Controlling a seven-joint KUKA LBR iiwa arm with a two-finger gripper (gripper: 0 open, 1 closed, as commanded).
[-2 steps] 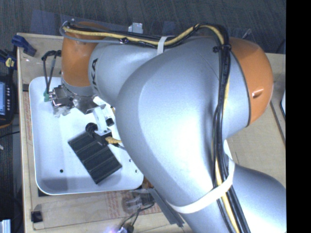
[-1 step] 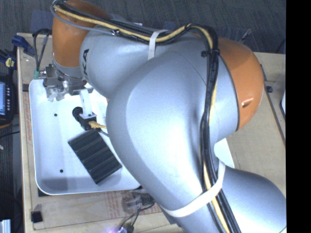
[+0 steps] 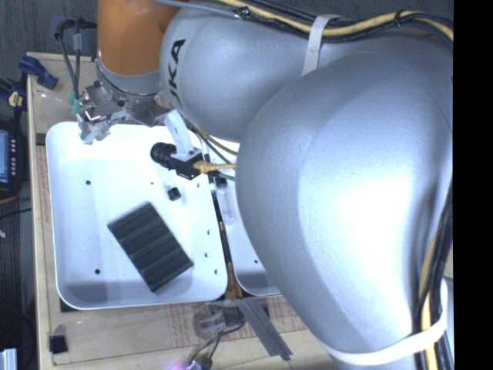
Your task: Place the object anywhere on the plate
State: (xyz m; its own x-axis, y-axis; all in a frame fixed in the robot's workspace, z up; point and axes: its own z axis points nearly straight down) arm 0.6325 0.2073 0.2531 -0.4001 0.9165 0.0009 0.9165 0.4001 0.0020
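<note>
Camera view looks down past the big grey arm [image 3: 339,176], which bulks across the right half of the scene and hides most of the right bin [image 3: 250,280]. What I take for the object is a dark ribbed rectangular block [image 3: 150,247] lying flat in the left bin [image 3: 69,206], toward its near side and turned at a slant to the walls. It is charcoal or black, with parallel ridges running along its length, and it sits alone on the white floor, well apart from the bin's walls. I cannot make out a plate from where I stand; if there is one, it may be in the hidden bin.

My guess is that the block is stiff and fairly light, a plastic or rubber slab, not fragile. The ridges should give some bite against slipping. It looks too broad to take lengthwise, so I would take hold across its narrow width, at mid-length, fingers square to the long edges.

The end effector [image 3: 92,122] hangs at the far left corner of the left bin, well away from the block, under the orange band [image 3: 131,29]. It pinches nothing, but whether it is spread or pressed together I cannot tell; it is a small metallic blur.
</note>
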